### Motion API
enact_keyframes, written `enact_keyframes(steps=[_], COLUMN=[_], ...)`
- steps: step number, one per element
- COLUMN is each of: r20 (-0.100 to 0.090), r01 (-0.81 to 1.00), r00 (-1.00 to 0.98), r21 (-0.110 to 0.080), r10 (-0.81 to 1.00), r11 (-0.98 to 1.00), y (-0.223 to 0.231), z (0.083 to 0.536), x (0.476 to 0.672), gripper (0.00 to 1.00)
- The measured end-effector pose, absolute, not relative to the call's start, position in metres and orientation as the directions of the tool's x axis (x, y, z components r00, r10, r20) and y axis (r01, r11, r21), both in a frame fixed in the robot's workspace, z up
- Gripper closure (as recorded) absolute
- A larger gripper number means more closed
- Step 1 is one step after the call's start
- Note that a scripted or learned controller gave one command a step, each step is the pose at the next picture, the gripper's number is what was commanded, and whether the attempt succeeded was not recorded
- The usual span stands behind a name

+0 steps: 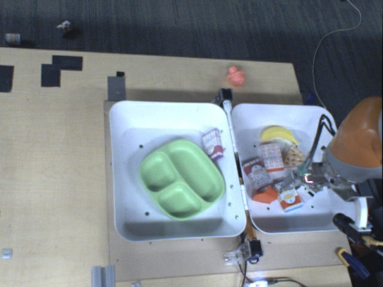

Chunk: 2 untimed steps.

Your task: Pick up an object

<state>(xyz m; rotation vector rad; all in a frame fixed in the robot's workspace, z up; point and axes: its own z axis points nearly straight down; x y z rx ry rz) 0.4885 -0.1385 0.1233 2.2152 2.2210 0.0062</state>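
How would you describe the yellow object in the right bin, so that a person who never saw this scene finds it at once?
Start from the two white bins and take the right bin. Go to its far end, away from the arm's gripper. The banana lies there, beside the waffle-patterned piece. It is the one curved, plain yellow thing; its neighbours are small printed red and white packets.

The arm (359, 142) is cut off by the frame's right edge, and its orange bulk hides the right bin's (272, 225) far right wall. The gripper (304, 181) is blurred; how it stands cannot be told. Labels on the small packets (263, 166) are too small to read. 1 tiny grey item (6, 253) at lower left is unidentifiable.
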Motion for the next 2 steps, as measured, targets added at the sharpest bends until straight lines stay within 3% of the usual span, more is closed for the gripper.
enact_keyframes(steps=[1,2], r20=[-0.005,0.001], r01=[1.0,1.0], r00=[-0.002,-0.005], r21=[0.013,0.004], r10=[1.0,1.0], r11=[0.003,0.005], y=[-0.14,-0.062], z=[0.135,0.185], x=[0.491,0.551], gripper=[1.0,1.0])
